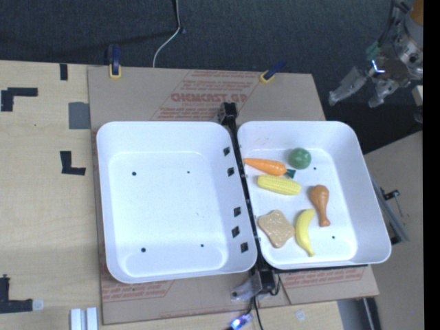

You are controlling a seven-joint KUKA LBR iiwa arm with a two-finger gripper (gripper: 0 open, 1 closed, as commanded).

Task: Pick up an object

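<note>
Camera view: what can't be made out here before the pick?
- Arm: cut off by the right edge of the camera view; just the gripper end is visible, up off the bench.
- Gripper: small and blurred.
- Green ball: too small to identify; a dark bit beside it, next to the carrot, is unclear.
- Underside of the banana, corn, drumstick, bread: hidden by the objects themselves.

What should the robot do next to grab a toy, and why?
Probably swing the tool down and left over the right bin. It hangs open, outside the bin's far right corner, holding nothing, while the green ball and chicken leg lie nearest.
</note>
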